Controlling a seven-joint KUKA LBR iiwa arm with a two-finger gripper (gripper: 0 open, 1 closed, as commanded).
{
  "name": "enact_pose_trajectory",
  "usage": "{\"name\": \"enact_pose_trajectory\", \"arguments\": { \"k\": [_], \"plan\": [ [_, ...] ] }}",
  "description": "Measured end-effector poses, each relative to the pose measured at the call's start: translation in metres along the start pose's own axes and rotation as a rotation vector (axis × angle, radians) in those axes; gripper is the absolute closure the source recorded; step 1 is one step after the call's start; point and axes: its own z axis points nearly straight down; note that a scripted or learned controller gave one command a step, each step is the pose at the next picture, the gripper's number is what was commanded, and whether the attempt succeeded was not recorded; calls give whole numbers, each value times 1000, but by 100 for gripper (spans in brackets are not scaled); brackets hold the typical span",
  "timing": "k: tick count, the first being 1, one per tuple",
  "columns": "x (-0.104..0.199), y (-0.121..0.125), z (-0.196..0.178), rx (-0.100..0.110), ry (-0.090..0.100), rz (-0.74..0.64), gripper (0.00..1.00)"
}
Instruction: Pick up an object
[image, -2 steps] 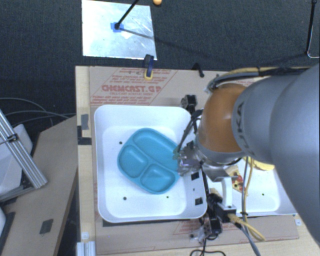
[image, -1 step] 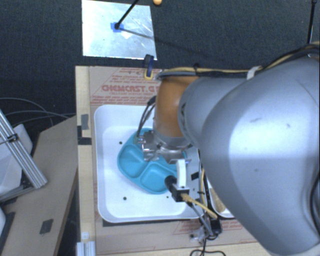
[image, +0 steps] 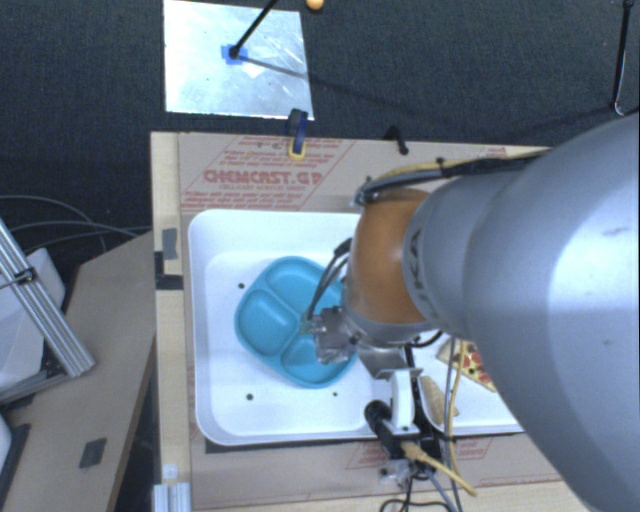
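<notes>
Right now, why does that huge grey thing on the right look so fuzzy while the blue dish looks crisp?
In the camera view the grey arm sits nearest the lens, so it looks oversized and soft-edged, with a smooth sheen; the blue dish in the white bin is sharper, under even light with faint shadows; the foil sheet above reflects glare.

blue divided plate (image: 285, 318) | white bin (image: 225, 300) | orange-banded grey arm (image: 520, 260)

Robotics lab — grey arm (image: 530, 270), white bin (image: 215, 330), taped cardboard bench (image: 260, 175)
</notes>
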Motion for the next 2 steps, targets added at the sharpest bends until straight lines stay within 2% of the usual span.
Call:
{"name": "enact_pose_trajectory", "arguments": {
  "k": [1, 2],
  "plan": [
    [-16, 67, -17, -12, 0, -3, 100],
    [-56, 4, -76, -6, 1, 1, 100]
  ]
}}
